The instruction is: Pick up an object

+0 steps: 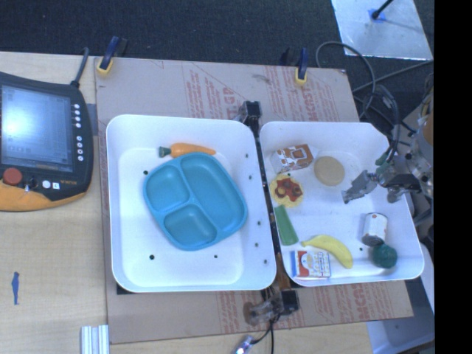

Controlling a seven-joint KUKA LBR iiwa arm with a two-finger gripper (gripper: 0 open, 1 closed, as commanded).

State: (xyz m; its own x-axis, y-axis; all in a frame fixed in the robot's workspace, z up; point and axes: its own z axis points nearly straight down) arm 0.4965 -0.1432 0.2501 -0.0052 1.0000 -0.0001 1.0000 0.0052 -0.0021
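The right bin [346,135] holds a brown-and-white carton [295,157], a round tan disc [330,170], a yellow-and-red pizza piece [286,190], a green stick [285,225], a banana [330,248], a small printed box [310,264], a silver can [375,228] and a dark green ball [383,256]. My gripper [376,189] hangs over the bin's right half, just right of the tan disc and above the can. It is open, one grey finger [358,187] pointing left, with nothing between the fingers.
The left bin [125,271] holds a blue divided plate [194,200] and a carrot [188,151] along its far wall. A teach pendant [40,142] lies on the bench at far left. Cables run behind the right bin.
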